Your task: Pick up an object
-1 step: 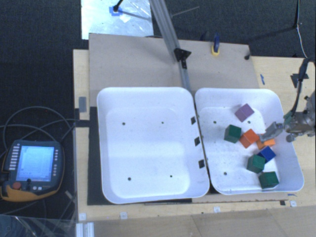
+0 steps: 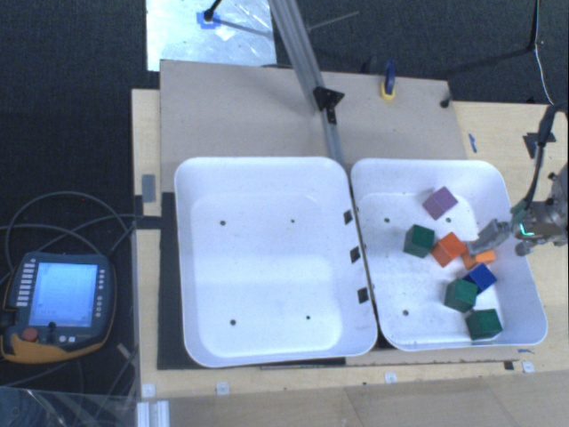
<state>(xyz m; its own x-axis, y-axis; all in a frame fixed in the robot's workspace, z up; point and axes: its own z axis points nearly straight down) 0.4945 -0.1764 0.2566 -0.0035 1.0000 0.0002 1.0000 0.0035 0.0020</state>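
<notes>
Camera view looks down on two white bins; the left bin (image 2: 204,194) holds nothing I can see, while the right bin (image 2: 391,181) carries a scatter of blocks. The hand (image 2: 492,235) reaches in from the right edge of that bin, low over the cluster, right beside the orange block (image 2: 449,248) and the blue block (image 2: 481,276). Whether the hand is released or clenched I cannot tell — it is small and blurred here.

The risk, as I judge it, is crowding: the orange block, the blue block and a dark green block (image 2: 460,294) sit touching or nearly so, and the hand could nudge a neighbour or pinch two at once, then slip. Another green block (image 2: 484,324) lies near the bin's front corner, where the wall could block a clean grip. The purple block (image 2: 439,202) and the green block (image 2: 419,240) sit more apart — easier targets.

Most of the arm is cut off at the right.
</notes>
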